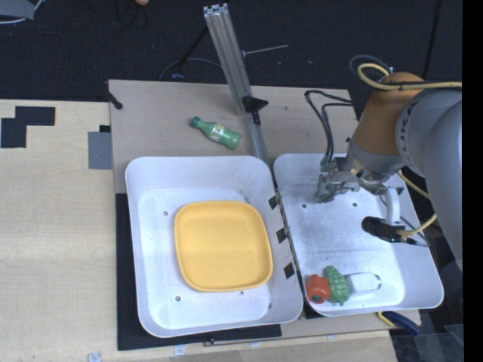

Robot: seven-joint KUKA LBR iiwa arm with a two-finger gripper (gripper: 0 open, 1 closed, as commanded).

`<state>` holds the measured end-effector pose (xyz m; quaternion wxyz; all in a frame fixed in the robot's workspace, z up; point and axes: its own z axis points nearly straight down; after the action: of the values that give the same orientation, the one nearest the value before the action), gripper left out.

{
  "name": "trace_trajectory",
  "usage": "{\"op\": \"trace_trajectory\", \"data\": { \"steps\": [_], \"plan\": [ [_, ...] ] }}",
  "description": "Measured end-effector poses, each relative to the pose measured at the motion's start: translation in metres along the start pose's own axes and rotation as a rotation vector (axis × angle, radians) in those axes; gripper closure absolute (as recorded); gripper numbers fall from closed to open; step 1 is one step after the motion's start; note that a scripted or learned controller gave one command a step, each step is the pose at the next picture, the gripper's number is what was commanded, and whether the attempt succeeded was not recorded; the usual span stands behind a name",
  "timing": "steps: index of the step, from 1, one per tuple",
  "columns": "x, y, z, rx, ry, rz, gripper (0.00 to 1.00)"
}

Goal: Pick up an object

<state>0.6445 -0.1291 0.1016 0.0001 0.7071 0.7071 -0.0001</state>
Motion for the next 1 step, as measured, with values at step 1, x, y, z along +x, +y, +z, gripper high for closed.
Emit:
{"op": "trace_trajectory", "data": {
  "steps": [1],
  "plan": [
    [-0.0044,0.0064,-0.0445,-0.002,0.000,0.001,1.00]
  ]
}}
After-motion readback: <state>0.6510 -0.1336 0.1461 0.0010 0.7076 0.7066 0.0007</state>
